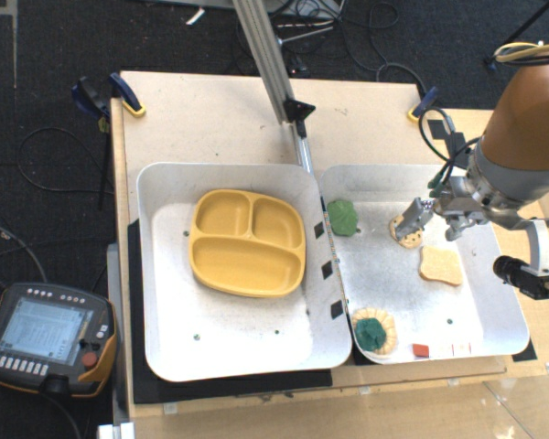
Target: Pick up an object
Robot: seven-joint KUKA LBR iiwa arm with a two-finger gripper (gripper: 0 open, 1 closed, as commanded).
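Observation:
My gripper (437,219) hangs over the back of the right bin (494,332), open, with nothing between its fingers. A small tan, holed biscuit-like piece (407,232) lies right at the tip of its left finger, on the outer side. A slice of toast (441,266) lies just in front of the gripper. A green leafy lump (341,217) rests at the bin's back left. In the front left corner a pale round piece with a green top (373,331) sits, and a small red chip (421,349) lies beside it.
The left bin (165,337) holds a yellow divided plate (248,242). A metal pole (267,48) slants up from the ridge between the bins. A teach pendant (44,335) lies off the bench at the lower left. Blue clamps (125,91) grip the bench's back corners.

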